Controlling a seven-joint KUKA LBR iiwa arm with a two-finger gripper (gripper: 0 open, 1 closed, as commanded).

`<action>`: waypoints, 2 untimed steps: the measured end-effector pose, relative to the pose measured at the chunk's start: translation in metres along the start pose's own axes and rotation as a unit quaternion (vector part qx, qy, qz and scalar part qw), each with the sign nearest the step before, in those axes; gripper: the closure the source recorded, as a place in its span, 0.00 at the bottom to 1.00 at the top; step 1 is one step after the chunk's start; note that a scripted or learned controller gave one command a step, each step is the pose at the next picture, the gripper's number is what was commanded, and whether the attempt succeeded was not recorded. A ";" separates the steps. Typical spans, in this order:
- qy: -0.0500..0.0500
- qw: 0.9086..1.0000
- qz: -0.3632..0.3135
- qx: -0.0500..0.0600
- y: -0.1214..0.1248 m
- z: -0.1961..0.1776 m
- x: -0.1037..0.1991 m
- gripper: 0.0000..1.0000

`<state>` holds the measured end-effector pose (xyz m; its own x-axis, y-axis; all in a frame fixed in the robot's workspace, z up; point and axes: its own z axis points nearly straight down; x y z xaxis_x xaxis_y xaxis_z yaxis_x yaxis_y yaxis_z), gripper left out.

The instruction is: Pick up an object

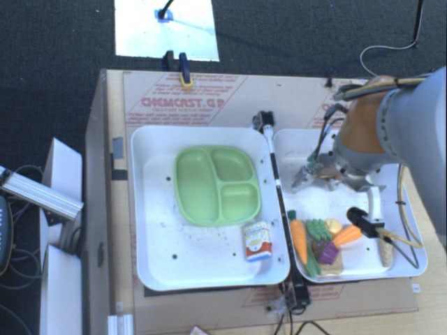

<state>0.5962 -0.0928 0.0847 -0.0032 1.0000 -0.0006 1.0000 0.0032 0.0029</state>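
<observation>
Toy food, right bin, near edge: one heap along the near wall, packed touching.
- Carrots: two. One long carrot at the heap's left end, lying beside the bin's left wall; one short carrot further right.
- Green vegetable: one, between the two carrots.
- Purple piece: one, at the near side of the heap.
- Yellow piece: one, small, just behind the short carrot.
- Pale corn-like piece: one, near the right near corner, apart from the heap.

Gripper: one, over the middle of the right bin, nearer its left wall, behind the heap. Whether it is released or clenched cannot be told; nothing visibly held.

Left bin:
- Green tray: one, three compartments, central.
- Small carton: one, red and white, by the near right corner, just beside the tray.

Bins: two, white, side by side on a board.
</observation>
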 end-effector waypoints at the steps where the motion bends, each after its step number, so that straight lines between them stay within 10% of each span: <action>1: 0.000 1.000 0.001 0.001 -0.057 0.000 -0.004 0.00; 2: 0.000 1.000 0.002 0.000 -0.108 0.000 0.003 0.00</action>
<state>0.4878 -0.0905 0.0846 0.0003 1.0000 -0.0014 1.0000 -0.0003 0.0022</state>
